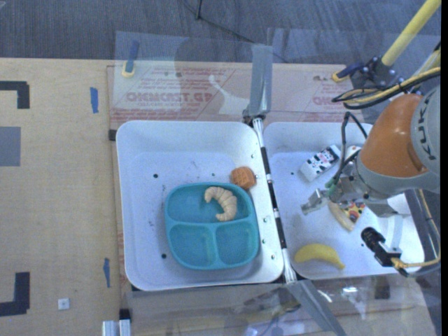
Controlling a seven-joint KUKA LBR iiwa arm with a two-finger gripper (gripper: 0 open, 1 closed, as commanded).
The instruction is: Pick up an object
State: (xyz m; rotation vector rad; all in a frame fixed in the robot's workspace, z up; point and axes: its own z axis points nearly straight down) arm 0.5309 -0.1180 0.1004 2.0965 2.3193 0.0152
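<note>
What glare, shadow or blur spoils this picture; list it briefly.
Camera view: clear panels behind and in front of the bins give pale reflections; the arm throws a soft shadow on the right bin; light is even over the blue tray, croissant and banana; the gripper looks slightly soft.
</note>
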